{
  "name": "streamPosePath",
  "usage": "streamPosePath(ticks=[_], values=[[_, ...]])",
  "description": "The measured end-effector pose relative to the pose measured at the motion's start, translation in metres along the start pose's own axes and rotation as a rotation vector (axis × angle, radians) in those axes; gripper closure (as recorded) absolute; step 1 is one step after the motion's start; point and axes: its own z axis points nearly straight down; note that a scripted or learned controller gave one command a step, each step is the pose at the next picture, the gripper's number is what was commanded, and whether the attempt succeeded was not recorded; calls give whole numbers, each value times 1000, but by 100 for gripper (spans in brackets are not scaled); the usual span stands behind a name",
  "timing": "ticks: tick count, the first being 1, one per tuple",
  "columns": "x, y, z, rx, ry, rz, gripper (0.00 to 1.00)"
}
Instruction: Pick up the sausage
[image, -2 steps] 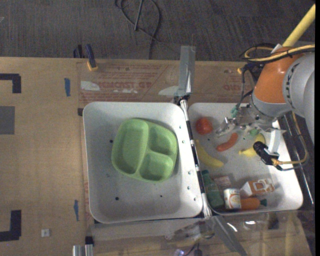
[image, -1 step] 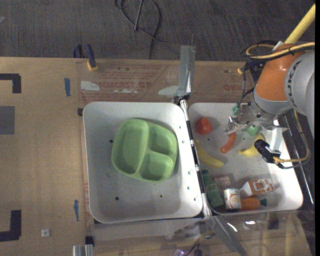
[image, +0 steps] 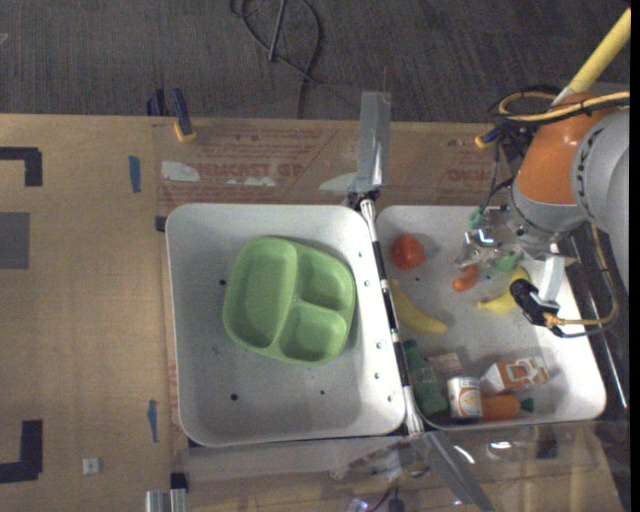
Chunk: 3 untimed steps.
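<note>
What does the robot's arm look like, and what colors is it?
The arm is chunky and rounded, light grey, with a bright orange band above the wrist. A yellow and black cable loops over the top, and another dark cable curls out lower down. Its claw is small, made of shiny metal and dark parts.

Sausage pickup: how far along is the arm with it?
Nothing looks finished. The small reddish sausage appears to lie on the floor of the right bin, not lifted. In hand: the gripper is low in that bin, right beside the sausage. Left: a sure grip and the lift, neither visible here.
</note>
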Motion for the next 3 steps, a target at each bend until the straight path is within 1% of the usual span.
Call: streamPosePath(ticks=[1, 2, 3], values=[[5, 1, 0, 1, 7, -5, 0], [2, 2, -10, -2, -3, -6, 100], [103, -20, -146, 10, 1, -46, 100]])
